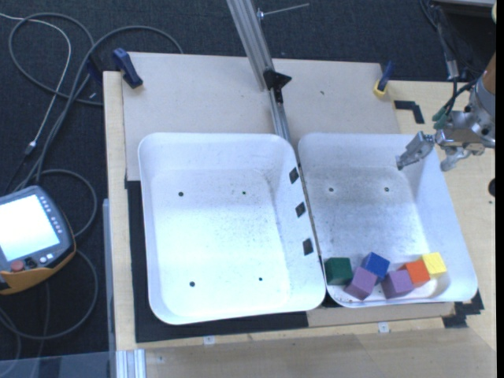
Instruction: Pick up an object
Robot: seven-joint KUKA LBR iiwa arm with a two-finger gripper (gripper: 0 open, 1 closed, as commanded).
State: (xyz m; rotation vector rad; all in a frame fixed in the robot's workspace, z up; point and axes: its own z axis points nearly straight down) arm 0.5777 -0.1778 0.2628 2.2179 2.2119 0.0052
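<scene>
Coloured blocks (385, 273) at bin's (354, 203) near edge, well apart from open, empty claw (430, 157).

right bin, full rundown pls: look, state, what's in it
The right bin is a shallow white tray with rounded corners, plastic by the look, its floor speckled with dark marks. It lies beside the left bin, their inner rims meeting. Six small blocks crowd its near edge: green, blue, two purple, orange, yellow. The gripper hangs over its far right corner.
</scene>
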